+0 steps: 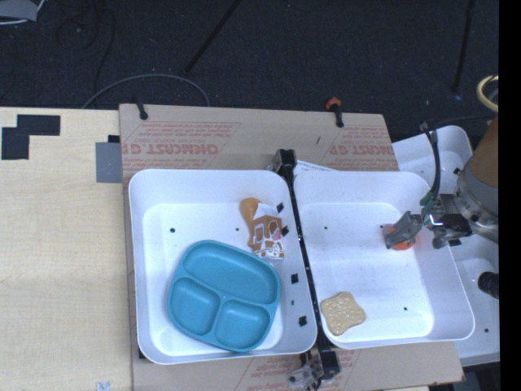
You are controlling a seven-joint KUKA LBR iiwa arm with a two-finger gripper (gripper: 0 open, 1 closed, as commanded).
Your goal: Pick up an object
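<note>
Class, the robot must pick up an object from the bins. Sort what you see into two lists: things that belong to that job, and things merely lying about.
Belong to the job:
two-finger gripper
blue plastic divided plate
tan toast-shaped piece
small brown-and-white printed packet

Lying about:
black cables on dark floor
printed cardboard sheet under the bins

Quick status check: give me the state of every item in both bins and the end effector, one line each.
Blue divided plate: flat in left bin, upright.
Printed packet: left bin, beside the plate's upper edge.
Tan toast-shaped piece: flat in right bin, near front-left corner.
End effector: over right bin's right side, something orange-red at its tip; grip unclear.
</note>
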